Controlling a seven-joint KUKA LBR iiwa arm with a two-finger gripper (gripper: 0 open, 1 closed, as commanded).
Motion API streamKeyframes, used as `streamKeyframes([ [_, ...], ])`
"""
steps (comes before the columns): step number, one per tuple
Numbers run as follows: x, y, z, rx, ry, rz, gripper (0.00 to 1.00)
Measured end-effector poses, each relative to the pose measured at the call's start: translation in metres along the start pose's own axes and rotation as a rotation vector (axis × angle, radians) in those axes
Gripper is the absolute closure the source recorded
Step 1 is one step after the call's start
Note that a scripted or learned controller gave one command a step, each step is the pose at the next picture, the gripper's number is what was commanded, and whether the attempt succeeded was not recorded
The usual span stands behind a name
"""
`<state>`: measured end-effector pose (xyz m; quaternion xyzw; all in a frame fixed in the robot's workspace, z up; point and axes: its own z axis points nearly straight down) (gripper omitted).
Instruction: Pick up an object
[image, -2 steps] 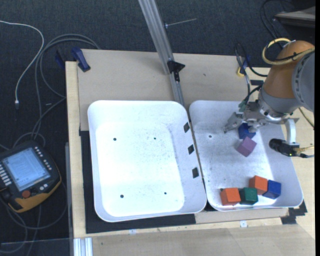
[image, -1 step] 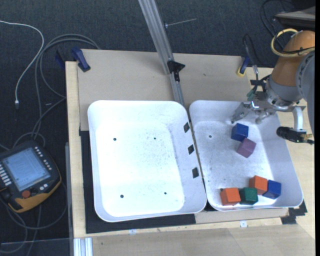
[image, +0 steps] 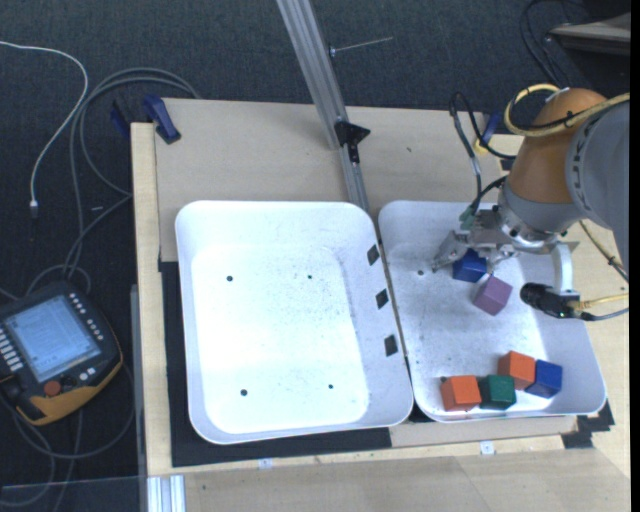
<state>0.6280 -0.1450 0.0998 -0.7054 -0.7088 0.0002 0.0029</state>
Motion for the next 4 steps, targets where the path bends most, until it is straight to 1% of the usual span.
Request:
streamKeyframes([
  [1, 0.049, 0.005, 0.000, -0.001, 0.000, -0.001, 0.00],
  [2, 0.021, 0.006, 0.000, -0.006, -0.004, 0.006, 0.00],
  [3, 0.023, 0.006, -0.011, -0.008, -0.003, 0.004, 1.00],
  [4, 0.077, -0.021, -0.105, -0.013, -0.002, -0.001, 1.00],
])
